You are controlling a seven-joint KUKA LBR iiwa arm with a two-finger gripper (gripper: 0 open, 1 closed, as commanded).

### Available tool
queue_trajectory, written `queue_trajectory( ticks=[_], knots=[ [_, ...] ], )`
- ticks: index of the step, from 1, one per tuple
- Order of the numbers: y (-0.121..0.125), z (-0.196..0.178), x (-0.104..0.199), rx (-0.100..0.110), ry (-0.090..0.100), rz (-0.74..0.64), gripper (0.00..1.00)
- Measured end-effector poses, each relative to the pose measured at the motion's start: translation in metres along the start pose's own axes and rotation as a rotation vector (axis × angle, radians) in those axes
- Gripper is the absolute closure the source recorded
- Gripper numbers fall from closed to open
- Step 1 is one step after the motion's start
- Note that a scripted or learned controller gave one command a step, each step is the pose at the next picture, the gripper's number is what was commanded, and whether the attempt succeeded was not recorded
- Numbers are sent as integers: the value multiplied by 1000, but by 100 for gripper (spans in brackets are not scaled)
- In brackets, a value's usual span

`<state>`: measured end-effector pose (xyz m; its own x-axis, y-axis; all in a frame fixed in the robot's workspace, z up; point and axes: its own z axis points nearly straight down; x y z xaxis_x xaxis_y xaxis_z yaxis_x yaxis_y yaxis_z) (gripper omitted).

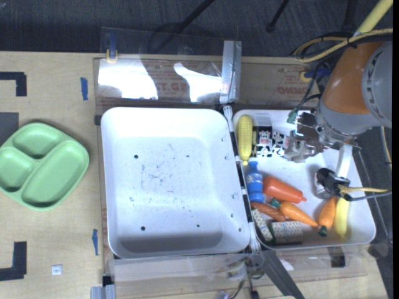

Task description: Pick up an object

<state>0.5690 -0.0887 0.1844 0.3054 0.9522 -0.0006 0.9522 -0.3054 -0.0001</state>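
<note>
Toys crowd the right bin: a corn cob upright along its left wall, a blue bottle below it, carrots and in the middle, a banana and another small carrot at the right, a grey roll at the near edge. The hand hangs over the bin's far part, above a patterned card; whether it is parted or closed cannot be told, and nothing shows in it. The left bin lies beside it; a green tray sits on the tabletop.
</note>
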Motion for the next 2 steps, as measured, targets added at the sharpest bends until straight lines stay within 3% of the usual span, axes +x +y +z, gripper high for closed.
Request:
queue_trajectory(
  ticks=[1, 2],
  knots=[
    [43, -18, -24, 0, 0, 325, 100],
    [52, -15, -104, 0, -1, 343, 100]
  ],
)
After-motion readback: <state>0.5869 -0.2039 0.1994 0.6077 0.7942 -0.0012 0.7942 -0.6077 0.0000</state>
